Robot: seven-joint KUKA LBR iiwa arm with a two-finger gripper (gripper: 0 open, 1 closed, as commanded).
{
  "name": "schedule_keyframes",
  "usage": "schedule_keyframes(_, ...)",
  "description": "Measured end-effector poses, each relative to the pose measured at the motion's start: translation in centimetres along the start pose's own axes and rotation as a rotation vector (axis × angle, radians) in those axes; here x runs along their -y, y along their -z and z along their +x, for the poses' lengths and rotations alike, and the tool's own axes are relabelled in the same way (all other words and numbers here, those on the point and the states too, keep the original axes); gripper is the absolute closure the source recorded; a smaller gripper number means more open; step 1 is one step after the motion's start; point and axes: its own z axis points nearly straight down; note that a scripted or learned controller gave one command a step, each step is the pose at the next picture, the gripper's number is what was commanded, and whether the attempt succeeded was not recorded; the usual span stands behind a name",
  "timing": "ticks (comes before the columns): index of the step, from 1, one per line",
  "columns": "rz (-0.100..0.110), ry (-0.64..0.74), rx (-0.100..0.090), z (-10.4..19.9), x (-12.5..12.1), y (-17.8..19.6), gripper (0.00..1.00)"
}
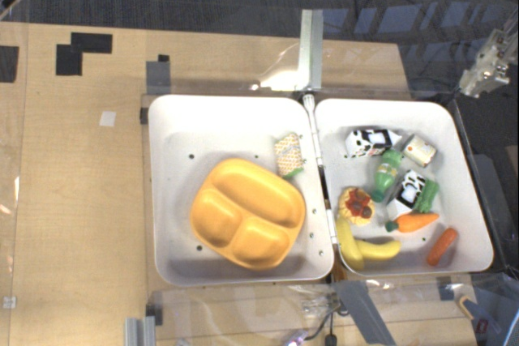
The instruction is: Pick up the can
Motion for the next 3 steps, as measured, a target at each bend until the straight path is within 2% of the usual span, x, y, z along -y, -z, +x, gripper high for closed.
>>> schedule_keyframes(1,-0.002,0.624,-0.001,1.4,-3.0,0.0,1.00)
schedule_keyframes(2,-0.003,0.577,-0.002,2.7,-4.9,0.0,1.00)
schedule_keyframes(3,-0.002,1.071,0.001,0.0,-0.4,-0.1,1.00)
